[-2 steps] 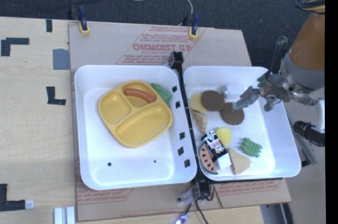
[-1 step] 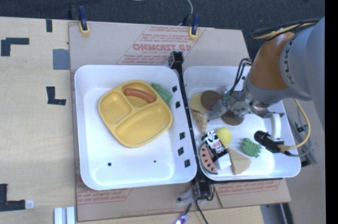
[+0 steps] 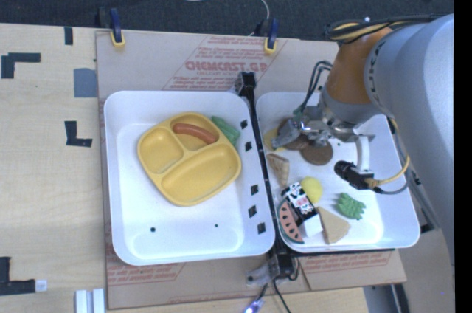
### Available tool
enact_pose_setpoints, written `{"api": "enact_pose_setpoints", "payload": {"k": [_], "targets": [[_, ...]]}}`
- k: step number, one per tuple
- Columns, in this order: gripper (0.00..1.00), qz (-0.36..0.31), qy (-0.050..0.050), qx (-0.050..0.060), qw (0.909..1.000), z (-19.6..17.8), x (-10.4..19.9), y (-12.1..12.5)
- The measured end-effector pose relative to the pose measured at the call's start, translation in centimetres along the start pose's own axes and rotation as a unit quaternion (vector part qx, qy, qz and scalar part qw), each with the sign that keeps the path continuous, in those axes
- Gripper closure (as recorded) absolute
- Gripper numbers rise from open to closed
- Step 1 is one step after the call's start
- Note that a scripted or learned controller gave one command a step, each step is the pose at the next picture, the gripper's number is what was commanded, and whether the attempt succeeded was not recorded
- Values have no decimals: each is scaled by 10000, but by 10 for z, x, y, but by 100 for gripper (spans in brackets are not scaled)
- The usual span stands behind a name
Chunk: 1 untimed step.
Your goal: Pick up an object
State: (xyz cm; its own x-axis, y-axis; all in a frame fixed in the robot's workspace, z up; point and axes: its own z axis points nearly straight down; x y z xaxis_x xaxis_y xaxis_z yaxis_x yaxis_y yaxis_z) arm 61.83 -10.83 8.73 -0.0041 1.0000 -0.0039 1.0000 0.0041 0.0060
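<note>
Gripper (image 3: 289, 133): low in right bin (image 3: 391, 230), amid toys; finger state cannot be told. Adjacent: brown round disc (image 3: 318, 153), tan wedge (image 3: 279, 166). Further: yellow lemon (image 3: 311, 190), black-and-white cow-patterned carton (image 3: 299, 202), watermelon slice (image 3: 288, 223), sandwich triangle (image 3: 334, 226), knobbly green vegetable (image 3: 351, 205). Left bin (image 3: 133, 230): yellow divided plastic plate (image 3: 188, 160) bearing hot dog (image 3: 195, 132), green leaf (image 3: 226, 129) beside. Surface: red printed cardboard (image 3: 214, 68), lettering unreadable.

glossy yellow plastic tray (image 3: 190, 158), smooth white bins (image 3: 125, 179)
</note>
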Motion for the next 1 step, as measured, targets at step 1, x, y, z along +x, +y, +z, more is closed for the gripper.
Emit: {"api": "enact_pose_setpoints", "payload": {"k": [1], "targets": [[0, -6, -3, 27, 10000, 0, 9, 52]]}}
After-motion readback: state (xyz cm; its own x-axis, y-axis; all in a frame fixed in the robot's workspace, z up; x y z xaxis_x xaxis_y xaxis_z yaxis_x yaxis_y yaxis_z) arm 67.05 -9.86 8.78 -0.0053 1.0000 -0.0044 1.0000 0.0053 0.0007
